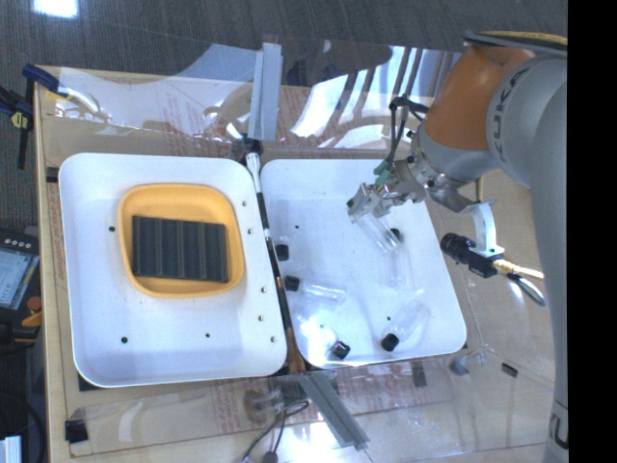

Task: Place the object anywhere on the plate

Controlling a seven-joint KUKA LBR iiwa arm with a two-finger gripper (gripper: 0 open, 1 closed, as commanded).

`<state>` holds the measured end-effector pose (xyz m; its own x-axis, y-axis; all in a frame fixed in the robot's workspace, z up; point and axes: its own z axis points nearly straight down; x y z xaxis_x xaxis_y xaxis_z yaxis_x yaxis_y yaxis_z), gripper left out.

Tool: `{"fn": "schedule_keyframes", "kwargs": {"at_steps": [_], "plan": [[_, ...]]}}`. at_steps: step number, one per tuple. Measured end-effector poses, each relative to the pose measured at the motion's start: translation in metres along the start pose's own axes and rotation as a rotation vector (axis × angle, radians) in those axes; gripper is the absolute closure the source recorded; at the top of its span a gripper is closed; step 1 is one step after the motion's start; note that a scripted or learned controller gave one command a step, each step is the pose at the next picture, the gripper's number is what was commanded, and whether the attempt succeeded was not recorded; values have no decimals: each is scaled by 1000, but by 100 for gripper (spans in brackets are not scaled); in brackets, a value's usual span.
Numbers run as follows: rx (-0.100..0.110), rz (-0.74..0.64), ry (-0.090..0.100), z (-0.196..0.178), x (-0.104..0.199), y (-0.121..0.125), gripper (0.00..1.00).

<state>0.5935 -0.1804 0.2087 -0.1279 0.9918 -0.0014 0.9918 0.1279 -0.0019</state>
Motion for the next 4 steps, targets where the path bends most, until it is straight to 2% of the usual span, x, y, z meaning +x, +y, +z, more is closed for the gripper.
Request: {"fn": "schedule_keyframes", "kwargs": {"at_steps": [1, 2, 3, 4], "plan": [[2, -224, 3, 20, 45, -10, 100], [-2, -304, 1, -11, 73, 51, 100], [1, -394, 2, 17, 120, 38, 100], [2, -531, 3, 17, 163, 15, 100]]}}
